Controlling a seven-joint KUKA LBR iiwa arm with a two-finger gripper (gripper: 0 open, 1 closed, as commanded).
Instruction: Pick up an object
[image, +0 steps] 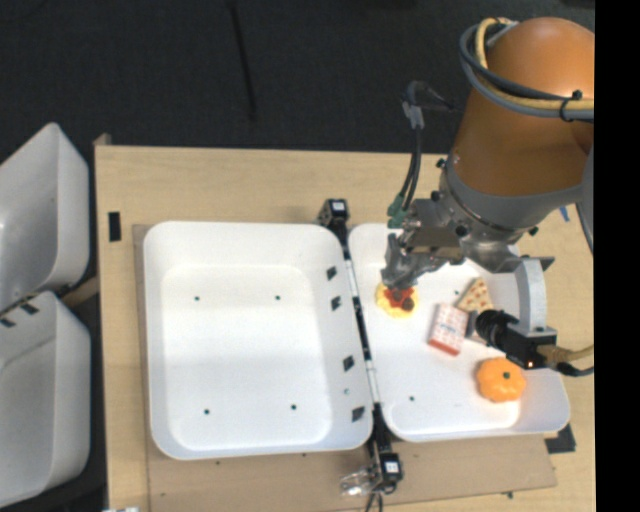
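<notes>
The claw (400, 290) hangs low over the yellow-red toy (396, 301) near the right bin's (440, 425) left edge; its opening I cannot tell.

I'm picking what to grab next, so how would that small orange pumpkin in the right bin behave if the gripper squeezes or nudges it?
The orange pumpkin looks rounded, so it may roll if nudged. Its curved sides might slip from a two-finger pinch. It lies near the right bin edge, apart from the small box, leaving room to approach.
</notes>
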